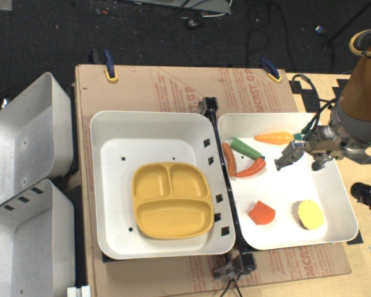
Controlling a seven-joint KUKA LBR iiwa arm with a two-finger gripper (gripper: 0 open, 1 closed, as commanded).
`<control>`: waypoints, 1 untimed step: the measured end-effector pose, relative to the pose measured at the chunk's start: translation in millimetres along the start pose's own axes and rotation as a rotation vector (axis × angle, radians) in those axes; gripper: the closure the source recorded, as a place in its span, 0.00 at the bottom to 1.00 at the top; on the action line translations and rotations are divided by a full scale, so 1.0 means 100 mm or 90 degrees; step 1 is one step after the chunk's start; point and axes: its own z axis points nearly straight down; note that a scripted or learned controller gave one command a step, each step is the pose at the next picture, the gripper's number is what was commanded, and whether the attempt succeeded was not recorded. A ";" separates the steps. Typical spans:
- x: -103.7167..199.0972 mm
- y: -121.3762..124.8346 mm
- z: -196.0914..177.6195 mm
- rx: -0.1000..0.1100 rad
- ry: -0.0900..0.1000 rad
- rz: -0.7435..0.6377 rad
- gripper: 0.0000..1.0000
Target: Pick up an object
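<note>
The right bin point(334, 184) holds several toy foods. An orange carrot point(273, 138) lies at the back, with a green pepper point(245, 148) just left of it. Next to the bin's left wall are a red chili point(250, 169) and an orange-red sausage point(229, 159). A red chunk point(261, 213) and a yellow round piece point(310, 215) sit near the front. My gripper point(303, 159) hangs over the right bin's middle right, just right of the carrot's tip. It is open with nothing between its fingers point(286, 158).
The left bin point(105, 166) holds a yellow divided plate point(171, 200). A black divider point(221, 178) separates the two bins. Two white tubs point(25, 166) stand off the bench at the left. Cables point(309, 85) trail behind the right bin.
</note>
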 end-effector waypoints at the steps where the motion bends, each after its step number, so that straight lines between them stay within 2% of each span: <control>1: 0.00 0.02 -0.06 -0.007 -0.001 -0.002 0.00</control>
